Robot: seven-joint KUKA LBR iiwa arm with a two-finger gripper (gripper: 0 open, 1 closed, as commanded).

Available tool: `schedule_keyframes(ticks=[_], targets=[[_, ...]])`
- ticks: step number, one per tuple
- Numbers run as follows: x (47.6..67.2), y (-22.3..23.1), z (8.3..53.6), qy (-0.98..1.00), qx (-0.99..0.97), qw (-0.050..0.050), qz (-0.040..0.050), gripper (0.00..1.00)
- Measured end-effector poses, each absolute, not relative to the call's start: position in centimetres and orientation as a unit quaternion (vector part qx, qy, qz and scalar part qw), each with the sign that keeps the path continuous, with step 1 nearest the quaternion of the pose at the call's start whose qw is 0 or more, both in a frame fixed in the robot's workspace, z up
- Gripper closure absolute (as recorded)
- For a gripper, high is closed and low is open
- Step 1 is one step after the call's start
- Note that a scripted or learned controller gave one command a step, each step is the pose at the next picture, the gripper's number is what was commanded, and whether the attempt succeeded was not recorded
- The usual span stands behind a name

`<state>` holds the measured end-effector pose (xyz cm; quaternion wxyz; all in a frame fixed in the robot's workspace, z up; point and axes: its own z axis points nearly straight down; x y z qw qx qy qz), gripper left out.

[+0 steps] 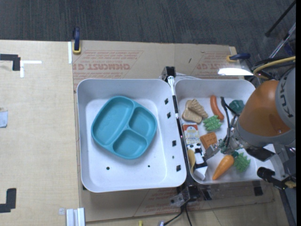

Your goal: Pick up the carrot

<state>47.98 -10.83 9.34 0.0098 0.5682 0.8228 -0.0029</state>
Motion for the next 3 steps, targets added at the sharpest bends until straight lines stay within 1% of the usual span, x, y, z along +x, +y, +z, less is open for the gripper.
schedule_keyframes(ticks=[1,2,3], targets=[[48.2,-10.6,10.2,0.824,0.567,0.007,-0.0007,1.0],[48.2,-10.9,10.3,0.823,0.569,0.012,-0.002,0.0],[48.2,-11.6,9.4,0.925,0.38,0.007,-0.0012,0.0]])
